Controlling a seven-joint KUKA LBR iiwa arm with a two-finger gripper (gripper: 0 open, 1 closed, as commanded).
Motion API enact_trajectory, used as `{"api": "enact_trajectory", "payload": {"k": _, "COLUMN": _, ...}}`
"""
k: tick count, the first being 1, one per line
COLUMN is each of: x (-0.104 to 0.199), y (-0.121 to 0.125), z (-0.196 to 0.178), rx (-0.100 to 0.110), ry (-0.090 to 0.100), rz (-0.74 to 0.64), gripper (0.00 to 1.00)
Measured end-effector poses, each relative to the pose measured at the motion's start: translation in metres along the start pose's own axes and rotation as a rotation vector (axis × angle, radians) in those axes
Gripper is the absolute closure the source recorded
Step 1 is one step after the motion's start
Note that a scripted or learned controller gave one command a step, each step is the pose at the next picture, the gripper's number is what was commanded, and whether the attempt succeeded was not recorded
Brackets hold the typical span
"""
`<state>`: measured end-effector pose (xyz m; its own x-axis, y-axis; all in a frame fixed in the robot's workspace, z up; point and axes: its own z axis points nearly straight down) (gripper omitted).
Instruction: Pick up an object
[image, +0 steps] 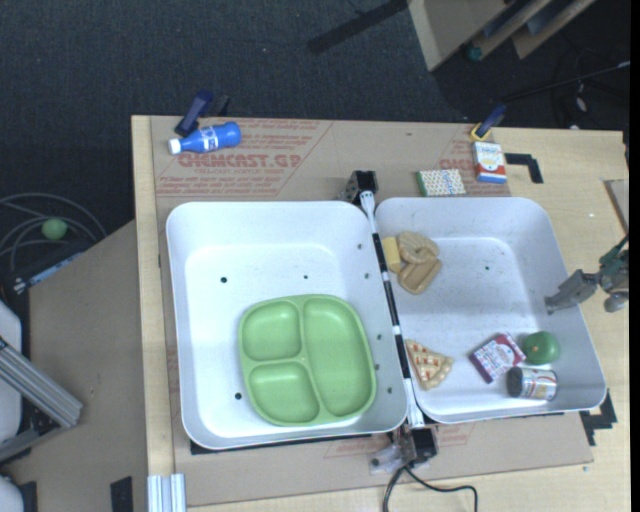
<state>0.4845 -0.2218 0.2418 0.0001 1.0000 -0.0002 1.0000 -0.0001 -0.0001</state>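
Grey gripper (578, 290) reaches over the right bin's (470, 215) right rim; whether its fingers are parted or closed I cannot tell, and nothing shows between them. Just below it lie a green apple (541, 347), a can (532, 383) and a red packet (496, 356); farther off, a waffle slice (428, 363), then pretzels (415, 262), then the green divided plate (305, 358) in the left bin (200, 300)
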Motion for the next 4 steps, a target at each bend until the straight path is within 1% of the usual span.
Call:
{"api": "enact_trajectory", "payload": {"k": 1, "x": 0.059, "y": 0.109, "z": 0.091, "rx": 0.001, "ry": 0.002, "rz": -0.002, "gripper": 0.0}}
{"api": "enact_trajectory", "payload": {"k": 2, "x": -0.003, "y": 0.042, "z": 0.106, "rx": 0.002, "ry": 0.0, "rz": 0.002, "gripper": 0.0}}
{"api": "enact_trajectory", "payload": {"k": 3, "x": 0.081, "y": 0.036, "z": 0.154, "rx": 0.002, "ry": 0.002, "rz": -0.002, "gripper": 0.0}}
{"api": "enact_trajectory", "payload": {"k": 4, "x": 0.047, "y": -0.005, "z": 0.157, "rx": 0.004, "ry": 0.009, "rz": -0.003, "gripper": 0.0}}
